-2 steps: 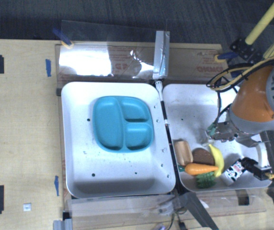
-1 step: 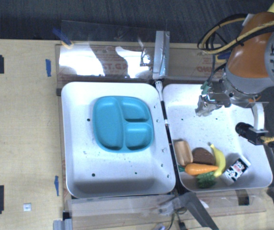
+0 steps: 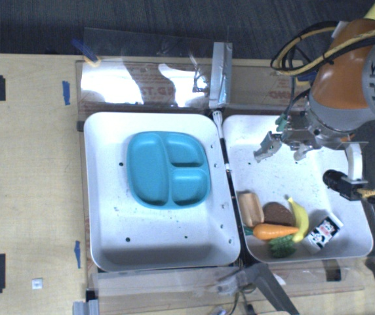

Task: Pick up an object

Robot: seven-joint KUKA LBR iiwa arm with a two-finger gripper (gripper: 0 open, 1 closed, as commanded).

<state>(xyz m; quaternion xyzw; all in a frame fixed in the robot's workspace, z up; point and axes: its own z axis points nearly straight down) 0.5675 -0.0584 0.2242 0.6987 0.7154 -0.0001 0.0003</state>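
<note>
Nothing is picked up yet: the gripper (image 3: pixel 282 146) hangs over the bare upper part of the right bin (image 3: pixel 345 245) with its fingers spread and nothing between them, so the whole grab is left to do. The candidates, a banana (image 3: pixel 298 216), a carrot (image 3: pixel 275 231), a bread roll (image 3: pixel 251 208) and a small carton (image 3: pixel 323 232), huddle at the bin's near edge, well apart from the fingertips. The arm (image 3: pixel 348 77) reaches in from the right, wrist bent toward the bin divider.
</note>
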